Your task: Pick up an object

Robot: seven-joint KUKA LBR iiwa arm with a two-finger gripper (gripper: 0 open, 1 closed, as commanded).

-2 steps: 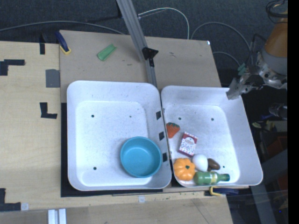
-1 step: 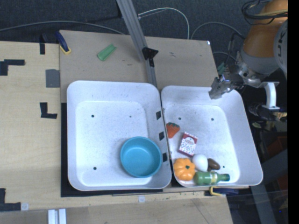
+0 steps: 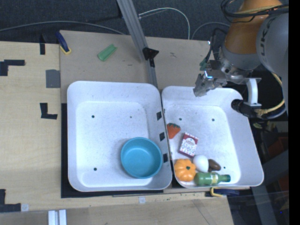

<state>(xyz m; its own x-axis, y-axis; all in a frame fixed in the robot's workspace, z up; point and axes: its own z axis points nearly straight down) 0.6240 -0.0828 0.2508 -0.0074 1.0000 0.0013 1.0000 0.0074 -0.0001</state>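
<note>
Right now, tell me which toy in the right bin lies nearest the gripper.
The orange carrot-like piece, at the bin's left wall. It lies farthest up the pile toward the gripper; the red box comes next.

All candidates sit in the right bin [image 3: 243,139], bunched toward its near-left corner.
- Strawberry-like red piece [image 3: 173,130], green top, against the left wall about halfway along it.
- Small red-and-white carton [image 3: 188,145], lying flat, slightly skewed, just right of the strawberry and nearer the front.
- Orange pumpkin [image 3: 184,169], upright, in the near-left corner.
- White egg [image 3: 201,163], touching the pumpkin's right side.
- Dark brown oval piece [image 3: 214,164], just right of the egg.
- Green bottle [image 3: 211,178], on its side along the near wall, cap pointing right, tucked under egg and pumpkin.
</note>
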